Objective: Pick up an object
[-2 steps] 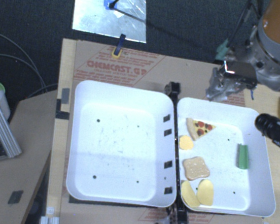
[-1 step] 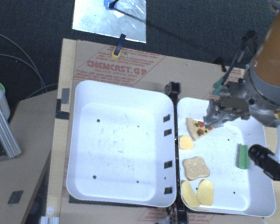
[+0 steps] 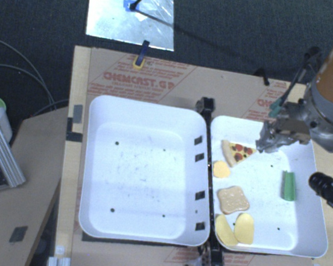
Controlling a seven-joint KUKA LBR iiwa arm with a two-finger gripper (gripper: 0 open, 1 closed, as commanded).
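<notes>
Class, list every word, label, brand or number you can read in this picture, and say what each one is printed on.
"CHEMCAST GP", in red, on the brown board behind the left bin; the letters are soft, so the reading is likely, not certain.
The same red print repeats on the board behind the right bin, too blurred to read.
Red print at the board's front edge: too small to read.

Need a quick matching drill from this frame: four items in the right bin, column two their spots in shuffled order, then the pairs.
Items:
1. triangular pizza slice toy
2. green flat stick
3. tan bread slice toy
4. small round yellow piece

Places:
A. bin's right side, apart from the rest
B. by the divider, just below the pizza
C. top of the bin, next to the gripper
D. lower middle, just above two yellow pieces

Pairs: 1-C, 2-A, 3-D, 4-B
</notes>
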